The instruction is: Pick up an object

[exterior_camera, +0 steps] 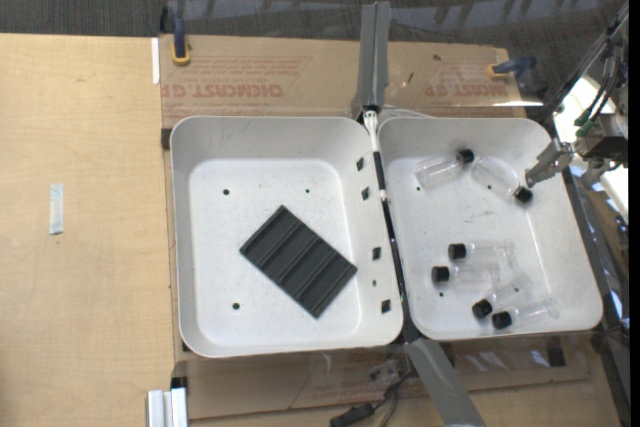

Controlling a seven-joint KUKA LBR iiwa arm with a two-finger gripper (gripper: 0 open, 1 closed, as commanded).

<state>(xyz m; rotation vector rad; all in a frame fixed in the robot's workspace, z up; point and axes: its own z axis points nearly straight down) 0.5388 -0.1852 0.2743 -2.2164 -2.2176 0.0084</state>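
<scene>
Two shallow white plastic bins sit side by side on a brown cardboard sheet (300, 80) printed with red lettering, grey divider post (374, 55) between them at the far side. Left white bin (200, 140) holds one dark grey ribbed rectangular plastic tray (298, 261), lying flat, turned diagonally, near the bin's middle, apart from all walls. Right white bin (560, 310) holds several small clear plastic vials with black caps: one clear vial (441, 170) near the far wall with its black cap toward the right, another clear vial (497, 180) just right of it with its black cap (522, 196) at the near-right end, and a loose cluster of clear vials (490, 275) in the near half, black caps scattered around it, some vials touching or overlapping, exact count hard to tell since clear bodies blend into the white floor. Grey arm's two-finger gripper (545, 170) comes in from the right edge over the right bin's far-right part, tip just beside the black cap of the second vial; contact unclear. Finger state: cannot tell, tip too small and blurred. Nothing visibly held. Light wooden table surface (80, 215) left of the bins, small grey strip (56, 210) lying on it. Blue clamps (178, 40) at the cardboard's far corners.
</scene>
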